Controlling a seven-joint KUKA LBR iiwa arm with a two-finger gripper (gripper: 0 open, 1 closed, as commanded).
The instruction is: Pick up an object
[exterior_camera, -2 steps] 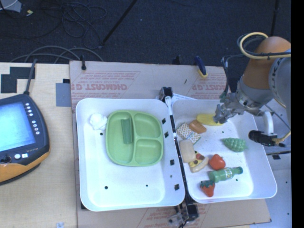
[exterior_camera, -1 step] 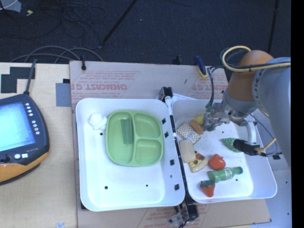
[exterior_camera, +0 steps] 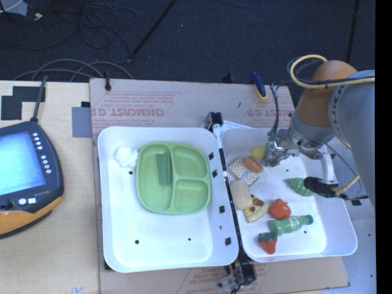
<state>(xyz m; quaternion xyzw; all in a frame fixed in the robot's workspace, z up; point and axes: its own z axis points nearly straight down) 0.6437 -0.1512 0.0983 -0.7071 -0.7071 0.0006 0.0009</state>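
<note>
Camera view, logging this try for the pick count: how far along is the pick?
Done: the arm has reached over the right bin. In hand: nothing visibly; the pincer sits low beside the hot dog. Left: grasp and lift; the green bottle and tomato lie untouched.

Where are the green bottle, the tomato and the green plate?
green bottle [exterior_camera: 290, 225]: camera view, middle of its body, right bin.
tomato [exterior_camera: 280, 209]: camera view, middle of its red skin, right bin.
green plate [exterior_camera: 173, 178]: camera view, ridge between its compartments, left bin.

The grey arm [exterior_camera: 343, 112] reaches in from the right, end effector [exterior_camera: 274, 154] lowered.
</note>
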